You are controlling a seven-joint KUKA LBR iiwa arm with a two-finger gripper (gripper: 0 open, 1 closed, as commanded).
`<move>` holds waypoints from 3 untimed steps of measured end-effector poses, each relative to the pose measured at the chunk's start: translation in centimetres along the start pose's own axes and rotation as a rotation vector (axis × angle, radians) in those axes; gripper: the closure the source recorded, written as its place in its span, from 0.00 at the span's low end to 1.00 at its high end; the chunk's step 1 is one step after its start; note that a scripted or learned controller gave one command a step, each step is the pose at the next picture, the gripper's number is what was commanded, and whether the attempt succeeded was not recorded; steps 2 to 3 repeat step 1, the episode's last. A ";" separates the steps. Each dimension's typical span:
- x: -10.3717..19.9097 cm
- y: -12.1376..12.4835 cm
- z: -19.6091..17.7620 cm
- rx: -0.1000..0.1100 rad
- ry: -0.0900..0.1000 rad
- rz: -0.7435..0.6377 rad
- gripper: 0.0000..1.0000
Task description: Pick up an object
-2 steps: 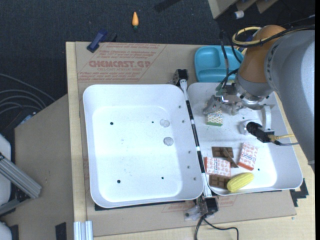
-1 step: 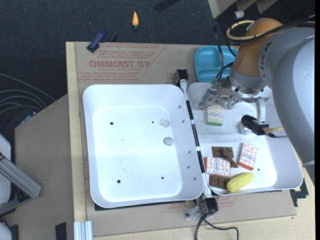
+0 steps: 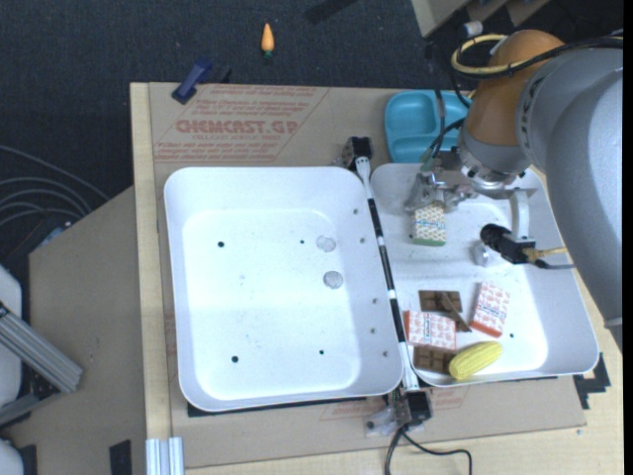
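Over the right bin [image 3: 564, 349], the metal gripper [image 3: 432, 194] hangs from the grey arm with its orange band, and a small boxy packet [image 3: 429, 225] with a pale, green-printed wrapper sits right at its fingertips; whether the fingers actually clamp it, or how wide they stand, I cannot tell. Nearer the front of that smooth white bin lie a knobbly yellow corn cob [image 3: 474, 358], 2 flat red-and-white packets [image 3: 492, 308] and a brown slab [image 3: 440, 302], well apart from the gripper.
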State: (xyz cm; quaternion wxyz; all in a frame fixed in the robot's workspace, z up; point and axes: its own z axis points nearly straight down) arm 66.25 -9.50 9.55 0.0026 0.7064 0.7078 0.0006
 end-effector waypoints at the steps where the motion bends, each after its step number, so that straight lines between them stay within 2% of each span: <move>1: 6.2 -2.0 -10.8 0.001 0.004 0.000 1.00; 3: 6.2 -2.0 -10.8 0.001 0.004 0.000 1.00</move>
